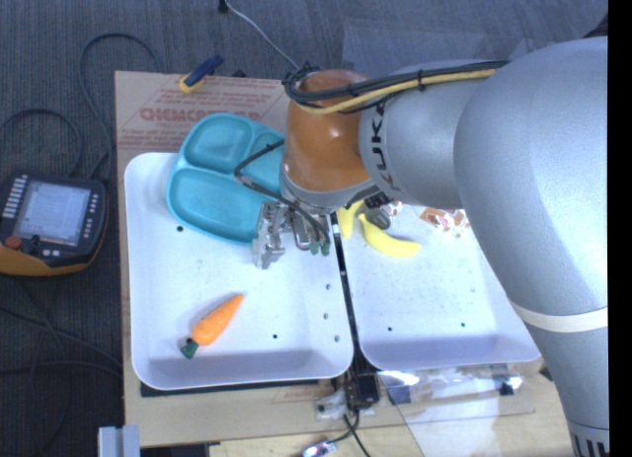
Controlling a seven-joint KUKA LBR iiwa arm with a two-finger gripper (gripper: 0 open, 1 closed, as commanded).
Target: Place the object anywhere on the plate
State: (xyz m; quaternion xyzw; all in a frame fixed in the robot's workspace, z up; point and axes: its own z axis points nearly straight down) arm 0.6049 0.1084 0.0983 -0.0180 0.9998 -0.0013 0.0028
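So the carrot is lying in the near part of the left bin, well apart from the teal plate (a divided one, sitting at the bin's far end). The gripper hangs just beside the plate's near edge; can't tell whether its jaws are apart or together. A banana lies in the right bin.

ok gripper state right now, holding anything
gripper: over the left bin beside the plate; open or closed cannot be told.
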